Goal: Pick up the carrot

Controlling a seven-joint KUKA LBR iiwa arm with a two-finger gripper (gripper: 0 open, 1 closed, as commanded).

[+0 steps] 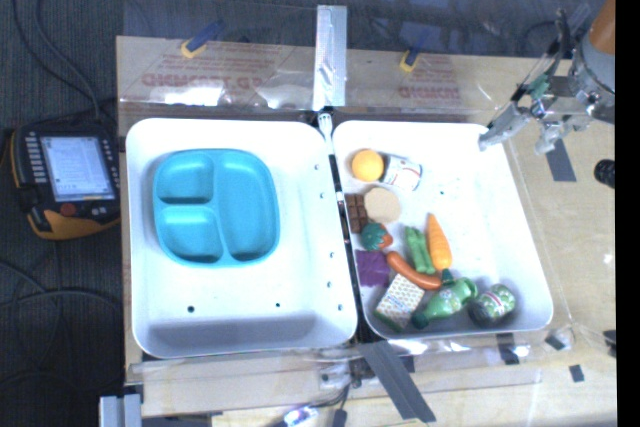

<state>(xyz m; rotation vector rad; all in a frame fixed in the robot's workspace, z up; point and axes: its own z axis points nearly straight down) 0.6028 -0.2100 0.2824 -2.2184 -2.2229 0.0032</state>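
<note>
**Claw parked off-bin, carrot untouched**

We see the claw (518,127) at upper right, over the right bin's (500,215) far corner rim; its opening we cannot tell. The carrot (438,242) lies lower centre of that bin, beside green pods (419,250), so we judge a crowded approach.

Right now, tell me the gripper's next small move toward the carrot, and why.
Probably swing left and forward over the right bin: the gripper sits at the bin's far right corner, while the carrot lies mid-bin, beside green vegetables.
</note>
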